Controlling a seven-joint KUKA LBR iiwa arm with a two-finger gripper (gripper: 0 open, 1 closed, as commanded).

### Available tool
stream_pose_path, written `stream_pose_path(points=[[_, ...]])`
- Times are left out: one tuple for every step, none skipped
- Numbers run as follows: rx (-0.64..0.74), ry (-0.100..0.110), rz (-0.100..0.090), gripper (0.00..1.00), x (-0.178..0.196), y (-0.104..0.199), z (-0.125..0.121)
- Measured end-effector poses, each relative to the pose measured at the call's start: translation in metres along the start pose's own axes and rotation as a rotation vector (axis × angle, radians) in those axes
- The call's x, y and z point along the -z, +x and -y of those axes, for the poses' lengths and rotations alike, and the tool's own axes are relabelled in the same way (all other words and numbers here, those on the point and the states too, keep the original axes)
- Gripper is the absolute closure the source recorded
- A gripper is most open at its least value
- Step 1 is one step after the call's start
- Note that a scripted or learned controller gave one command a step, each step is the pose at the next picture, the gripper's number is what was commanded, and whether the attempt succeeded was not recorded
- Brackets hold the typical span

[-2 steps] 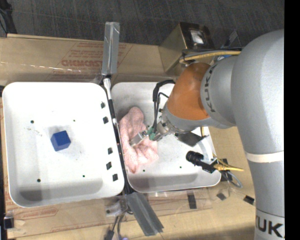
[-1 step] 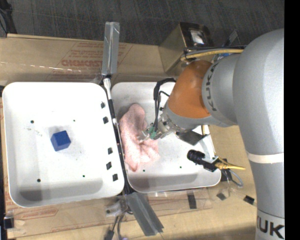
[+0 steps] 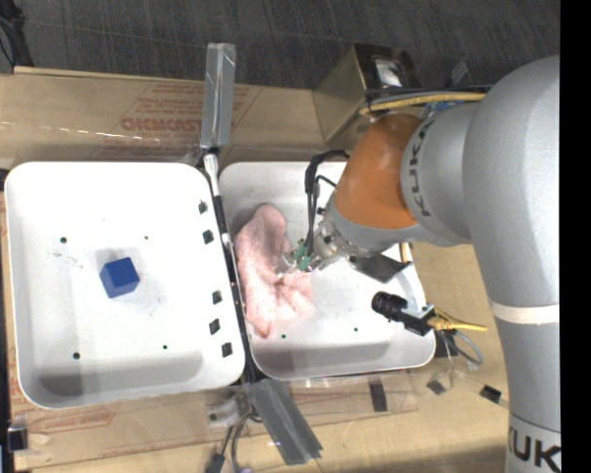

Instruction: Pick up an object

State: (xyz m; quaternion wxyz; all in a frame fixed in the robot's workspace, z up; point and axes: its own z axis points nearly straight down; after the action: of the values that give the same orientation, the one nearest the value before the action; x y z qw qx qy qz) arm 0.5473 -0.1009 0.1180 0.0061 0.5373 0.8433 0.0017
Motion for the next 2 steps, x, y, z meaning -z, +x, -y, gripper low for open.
stream_pose_path(points=[[0.0,0.0,0.001,0.0,0.0,0.0,0.0],[-0.005,-0.006,0.003,0.0,-0.018,0.008,0.019]])
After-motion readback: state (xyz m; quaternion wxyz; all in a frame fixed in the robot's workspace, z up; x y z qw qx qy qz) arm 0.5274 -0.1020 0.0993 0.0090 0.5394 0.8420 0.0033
